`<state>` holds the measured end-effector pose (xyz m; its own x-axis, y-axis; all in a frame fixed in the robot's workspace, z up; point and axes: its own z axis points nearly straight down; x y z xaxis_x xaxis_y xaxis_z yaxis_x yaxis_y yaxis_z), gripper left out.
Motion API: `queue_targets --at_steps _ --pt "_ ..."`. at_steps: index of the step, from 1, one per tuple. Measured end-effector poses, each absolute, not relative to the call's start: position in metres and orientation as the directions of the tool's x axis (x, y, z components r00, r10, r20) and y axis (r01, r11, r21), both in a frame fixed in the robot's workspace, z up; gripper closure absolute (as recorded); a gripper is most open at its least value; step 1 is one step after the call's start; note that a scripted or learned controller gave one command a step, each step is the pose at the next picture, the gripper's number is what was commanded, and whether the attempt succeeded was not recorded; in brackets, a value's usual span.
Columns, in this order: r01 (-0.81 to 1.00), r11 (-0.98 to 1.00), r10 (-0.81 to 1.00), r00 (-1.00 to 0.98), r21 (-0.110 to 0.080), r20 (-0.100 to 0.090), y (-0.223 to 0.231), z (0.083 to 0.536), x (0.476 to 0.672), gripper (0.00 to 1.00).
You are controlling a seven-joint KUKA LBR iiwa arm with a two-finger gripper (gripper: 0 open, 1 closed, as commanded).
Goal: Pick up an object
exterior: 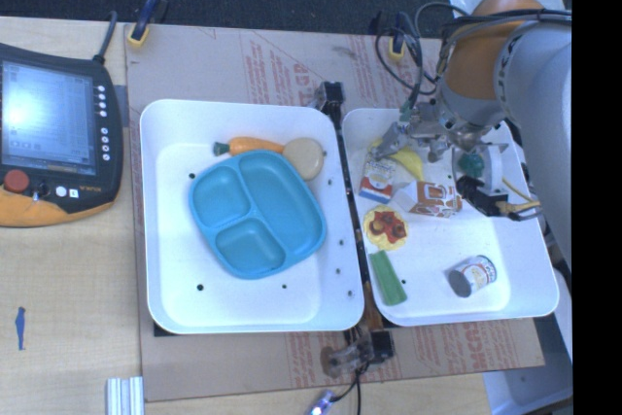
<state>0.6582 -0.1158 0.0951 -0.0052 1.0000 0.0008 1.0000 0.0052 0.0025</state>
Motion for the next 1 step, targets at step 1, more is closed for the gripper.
queue_targets --at_steps 1 --pt "1.0 0.002 1.0 -0.002 -0.001 -0.001 -0.1429 0.1094 0.6565 0.0"
